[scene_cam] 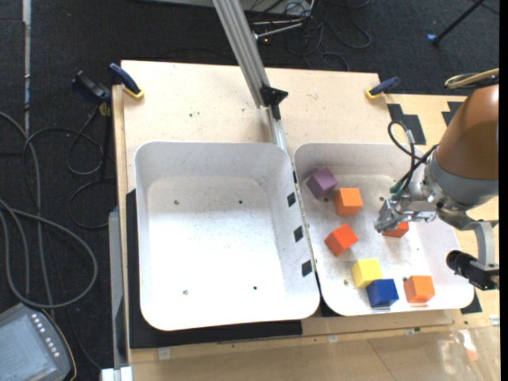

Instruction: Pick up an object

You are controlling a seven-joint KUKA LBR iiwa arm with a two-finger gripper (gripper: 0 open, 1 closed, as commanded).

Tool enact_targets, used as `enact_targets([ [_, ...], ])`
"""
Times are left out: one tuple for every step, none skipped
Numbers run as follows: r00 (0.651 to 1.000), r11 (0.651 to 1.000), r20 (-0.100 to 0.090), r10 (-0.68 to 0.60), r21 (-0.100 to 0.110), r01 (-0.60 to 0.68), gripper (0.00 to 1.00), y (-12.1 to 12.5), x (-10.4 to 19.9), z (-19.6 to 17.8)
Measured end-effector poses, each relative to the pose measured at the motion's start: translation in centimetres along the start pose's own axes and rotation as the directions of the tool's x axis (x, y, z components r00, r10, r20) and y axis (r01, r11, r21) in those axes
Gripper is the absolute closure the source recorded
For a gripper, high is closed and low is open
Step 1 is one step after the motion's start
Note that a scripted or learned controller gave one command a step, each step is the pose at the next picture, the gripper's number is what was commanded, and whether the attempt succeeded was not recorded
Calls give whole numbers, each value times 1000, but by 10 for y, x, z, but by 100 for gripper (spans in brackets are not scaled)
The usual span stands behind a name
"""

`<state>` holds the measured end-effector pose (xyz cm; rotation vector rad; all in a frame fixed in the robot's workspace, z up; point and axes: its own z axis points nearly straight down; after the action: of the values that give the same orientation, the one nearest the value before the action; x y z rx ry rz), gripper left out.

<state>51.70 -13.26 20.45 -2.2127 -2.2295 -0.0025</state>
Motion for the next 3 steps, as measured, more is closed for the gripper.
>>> enact_targets([
  [1000,1000,0,-1,-3,1,100,10,51,-15],
  [1000,1000,0,-1,-1,1,100,22,103,-27],
  [1000,1000,0,-1,2,1,100,22,159,-18],
])
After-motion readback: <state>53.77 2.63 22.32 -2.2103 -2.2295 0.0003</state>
